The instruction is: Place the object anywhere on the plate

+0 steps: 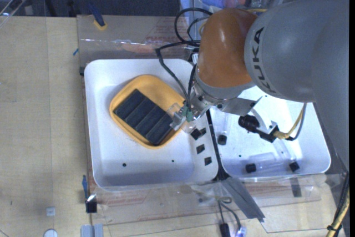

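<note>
My tool (186, 114) hangs at the right edge of the yellow plate (128, 96) in the left bin (102, 158), low, because the drop belongs there. A dark ribbed object (142, 114) lies flat on the plate, slanted along it, so I judge the placing done. Whether my tool is parted or has hold of anything, I cannot tell.

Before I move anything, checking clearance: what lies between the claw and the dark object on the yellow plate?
Almost nothing: the claw hangs at the plate rim, right beside the dark object.
</note>
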Controlling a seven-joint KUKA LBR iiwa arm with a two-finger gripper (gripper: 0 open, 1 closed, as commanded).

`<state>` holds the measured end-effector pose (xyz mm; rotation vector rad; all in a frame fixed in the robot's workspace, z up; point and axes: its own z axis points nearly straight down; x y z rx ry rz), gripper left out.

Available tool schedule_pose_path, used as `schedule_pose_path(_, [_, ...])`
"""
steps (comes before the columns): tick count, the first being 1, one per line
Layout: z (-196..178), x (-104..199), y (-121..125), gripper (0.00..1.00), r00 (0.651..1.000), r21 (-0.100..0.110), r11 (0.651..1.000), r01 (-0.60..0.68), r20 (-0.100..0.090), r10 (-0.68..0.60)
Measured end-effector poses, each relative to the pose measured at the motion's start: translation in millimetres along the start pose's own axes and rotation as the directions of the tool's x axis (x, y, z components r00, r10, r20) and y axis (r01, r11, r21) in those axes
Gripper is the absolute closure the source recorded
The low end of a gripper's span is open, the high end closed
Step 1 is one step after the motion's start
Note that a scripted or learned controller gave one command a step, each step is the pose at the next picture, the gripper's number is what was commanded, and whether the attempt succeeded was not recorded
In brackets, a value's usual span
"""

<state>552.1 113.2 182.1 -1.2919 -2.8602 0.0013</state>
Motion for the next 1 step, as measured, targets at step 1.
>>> schedule_pose_path(1, [-0.1,-0.4,-0.2,0.00,1.000,0.000,1.000,-0.001,0.000,0.001])
